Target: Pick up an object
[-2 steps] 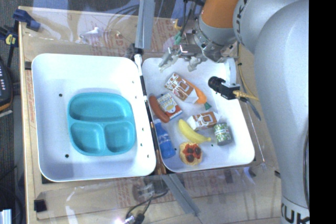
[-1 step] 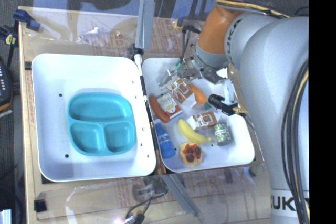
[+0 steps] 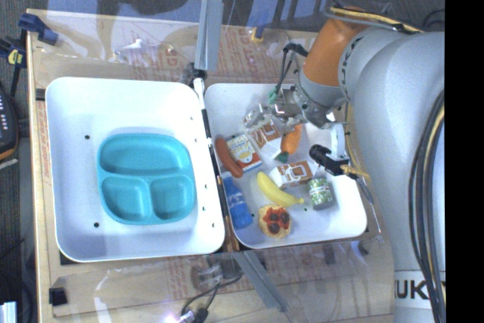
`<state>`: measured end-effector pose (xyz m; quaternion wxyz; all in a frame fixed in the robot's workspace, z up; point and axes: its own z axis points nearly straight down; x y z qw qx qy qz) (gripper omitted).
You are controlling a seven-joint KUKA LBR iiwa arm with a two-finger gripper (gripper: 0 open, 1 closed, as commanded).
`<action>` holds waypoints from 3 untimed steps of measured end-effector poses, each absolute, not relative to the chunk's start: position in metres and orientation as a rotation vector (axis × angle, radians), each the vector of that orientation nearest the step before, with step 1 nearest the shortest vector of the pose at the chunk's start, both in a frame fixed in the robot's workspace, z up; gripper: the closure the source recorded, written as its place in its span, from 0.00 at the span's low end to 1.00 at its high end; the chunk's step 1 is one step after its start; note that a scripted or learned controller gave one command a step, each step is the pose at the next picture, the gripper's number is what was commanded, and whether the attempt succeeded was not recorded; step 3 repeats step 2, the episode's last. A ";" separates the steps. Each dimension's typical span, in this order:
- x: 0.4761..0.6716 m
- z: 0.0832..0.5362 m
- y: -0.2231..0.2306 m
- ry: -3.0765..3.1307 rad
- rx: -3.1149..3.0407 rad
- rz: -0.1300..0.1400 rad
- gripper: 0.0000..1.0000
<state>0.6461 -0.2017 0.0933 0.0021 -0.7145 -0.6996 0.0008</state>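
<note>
Banana [image 3: 275,191], one, among nine toys in right bin [image 3: 355,219]; hand [image 3: 265,114] grip unclear.

The right bin [image 3: 355,227] is crowded: a hot dog [image 3: 227,156], blue bottle [image 3: 237,204], banana [image 3: 274,191], fruit tart [image 3: 274,220], green can [image 3: 321,193], carrot [image 3: 290,140] and small cartons [image 3: 243,150] lie close together, with bare floor mainly along its upper left corner and lower right edge. The grey arm [image 3: 393,125] overhangs that bin's right side, blocking approach from there. In the left bin [image 3: 68,110], a blue divided tray [image 3: 145,178] takes the middle, with open white floor all round it.
</note>
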 end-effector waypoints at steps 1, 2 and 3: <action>0.647 0.103 -0.200 -2.199 -2.235 0.002 1.00; 0.657 0.225 -0.171 -2.029 -2.398 0.002 1.00; 0.657 0.225 -0.171 -2.029 -2.398 0.002 1.00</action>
